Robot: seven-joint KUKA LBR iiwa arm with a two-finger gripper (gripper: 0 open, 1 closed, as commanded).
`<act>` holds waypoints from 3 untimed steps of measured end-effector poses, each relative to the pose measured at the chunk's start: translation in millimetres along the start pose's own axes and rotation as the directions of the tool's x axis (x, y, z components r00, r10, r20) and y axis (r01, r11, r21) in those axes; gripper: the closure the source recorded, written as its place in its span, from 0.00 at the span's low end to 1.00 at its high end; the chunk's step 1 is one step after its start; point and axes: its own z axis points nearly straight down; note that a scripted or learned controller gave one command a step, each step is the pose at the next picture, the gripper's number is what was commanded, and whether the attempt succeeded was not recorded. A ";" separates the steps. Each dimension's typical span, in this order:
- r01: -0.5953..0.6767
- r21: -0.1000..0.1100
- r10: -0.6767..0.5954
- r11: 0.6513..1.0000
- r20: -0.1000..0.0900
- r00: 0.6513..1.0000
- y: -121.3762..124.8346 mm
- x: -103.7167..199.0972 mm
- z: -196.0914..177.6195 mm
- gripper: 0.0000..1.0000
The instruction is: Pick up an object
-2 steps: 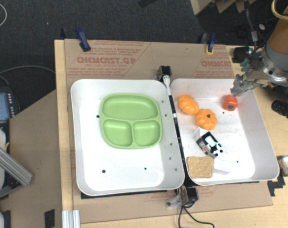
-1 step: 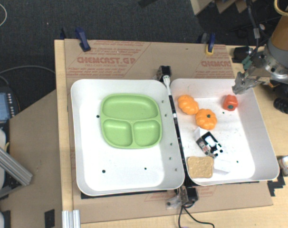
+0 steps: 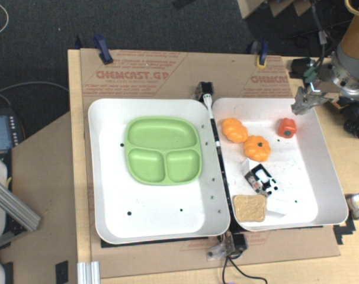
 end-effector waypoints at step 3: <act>-0.005 0.019 0.005 1.000 -0.006 1.000 -130.1 17.2 -96.6 1.00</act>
